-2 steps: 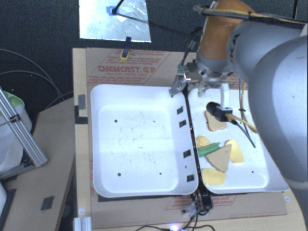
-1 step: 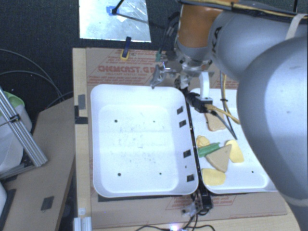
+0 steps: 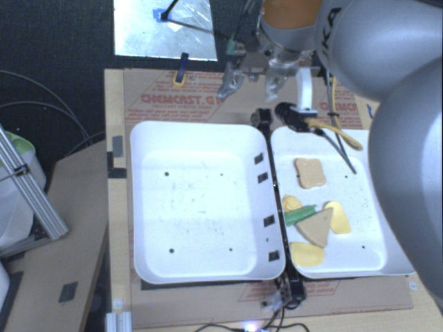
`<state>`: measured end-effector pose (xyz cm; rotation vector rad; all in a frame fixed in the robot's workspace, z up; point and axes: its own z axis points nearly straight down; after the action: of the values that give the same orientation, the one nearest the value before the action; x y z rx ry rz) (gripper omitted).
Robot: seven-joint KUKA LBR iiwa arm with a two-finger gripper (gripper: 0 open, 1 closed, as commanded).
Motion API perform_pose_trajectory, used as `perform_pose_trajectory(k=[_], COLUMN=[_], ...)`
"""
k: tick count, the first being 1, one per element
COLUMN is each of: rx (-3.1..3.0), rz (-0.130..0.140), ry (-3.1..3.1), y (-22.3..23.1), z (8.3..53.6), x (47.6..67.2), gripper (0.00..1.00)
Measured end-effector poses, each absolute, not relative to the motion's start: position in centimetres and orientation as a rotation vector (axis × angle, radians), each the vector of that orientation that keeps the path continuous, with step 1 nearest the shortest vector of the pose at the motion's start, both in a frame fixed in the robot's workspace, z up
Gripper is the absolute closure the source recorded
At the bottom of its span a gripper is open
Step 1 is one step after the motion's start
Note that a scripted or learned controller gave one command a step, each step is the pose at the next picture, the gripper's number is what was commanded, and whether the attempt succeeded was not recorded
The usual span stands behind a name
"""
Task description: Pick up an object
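We see the end effector (image 3: 250, 83) spread open, holding nothing, above the table's far edge; the food pieces (image 3: 315, 216) lie well apart, in the right bin (image 3: 360, 258).

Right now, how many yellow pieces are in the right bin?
3: one by the divider, one right of the tan wedge, one at the near edge. The arm may hide others.

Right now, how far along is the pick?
Nothing looks picked yet. The gripper hangs above the bench behind the bins, nothing between its fingers. The tan square piece, green piece and yellow pieces lie in the right bin. The whole grasp remains.
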<state>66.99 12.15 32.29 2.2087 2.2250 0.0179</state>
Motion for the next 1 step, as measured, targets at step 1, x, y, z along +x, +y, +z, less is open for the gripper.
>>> perform_pose_trajectory(k=[1], rx=[2.206], rz=[0.024], ry=[2.226], y=[15.91], z=[43.95], x=[66.89], gripper=[0.00])
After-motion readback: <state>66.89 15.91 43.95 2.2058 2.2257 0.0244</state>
